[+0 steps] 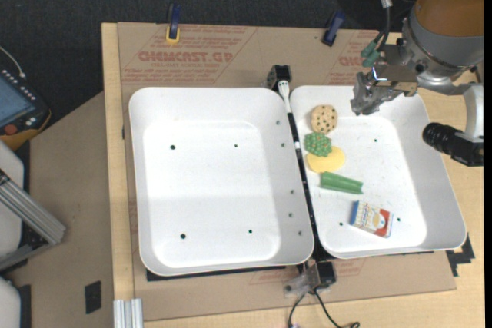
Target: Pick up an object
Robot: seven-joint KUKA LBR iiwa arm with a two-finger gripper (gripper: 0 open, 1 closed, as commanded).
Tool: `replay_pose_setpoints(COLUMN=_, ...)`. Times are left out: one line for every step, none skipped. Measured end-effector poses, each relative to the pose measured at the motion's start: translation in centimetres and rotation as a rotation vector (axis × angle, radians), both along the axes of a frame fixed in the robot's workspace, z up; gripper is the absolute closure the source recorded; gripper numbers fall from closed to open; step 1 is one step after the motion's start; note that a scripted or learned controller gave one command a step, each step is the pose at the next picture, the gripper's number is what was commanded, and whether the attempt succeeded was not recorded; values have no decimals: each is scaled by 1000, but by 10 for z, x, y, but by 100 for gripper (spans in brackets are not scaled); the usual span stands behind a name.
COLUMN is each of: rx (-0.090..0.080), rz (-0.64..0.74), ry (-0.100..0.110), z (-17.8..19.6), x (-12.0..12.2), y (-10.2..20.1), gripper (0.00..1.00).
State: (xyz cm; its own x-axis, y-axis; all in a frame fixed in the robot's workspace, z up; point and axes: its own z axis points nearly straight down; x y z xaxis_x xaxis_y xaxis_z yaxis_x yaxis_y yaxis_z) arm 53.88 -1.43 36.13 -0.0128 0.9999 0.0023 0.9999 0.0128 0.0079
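The green pickle (340,182) lies long axis left-right, slightly downhill rightward, in the right bin (430,165); the gripper (369,102) hovers, its grip unreadable.

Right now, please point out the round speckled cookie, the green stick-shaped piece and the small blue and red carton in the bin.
round speckled cookie (324,118), camera view, its middle.
green stick-shaped piece (340,183), camera view, mid-length.
small blue and red carton (371,220), camera view, its top face.

speckled tan cookie (324,118), green broccoli (317,143), yellow piece (327,160), white bins (154,119)
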Motion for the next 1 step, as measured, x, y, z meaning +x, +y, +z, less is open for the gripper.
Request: replay_pose_setpoints(rx=-1, rz=-9, ry=12, z=-5, x=-61, y=24, gripper=100)
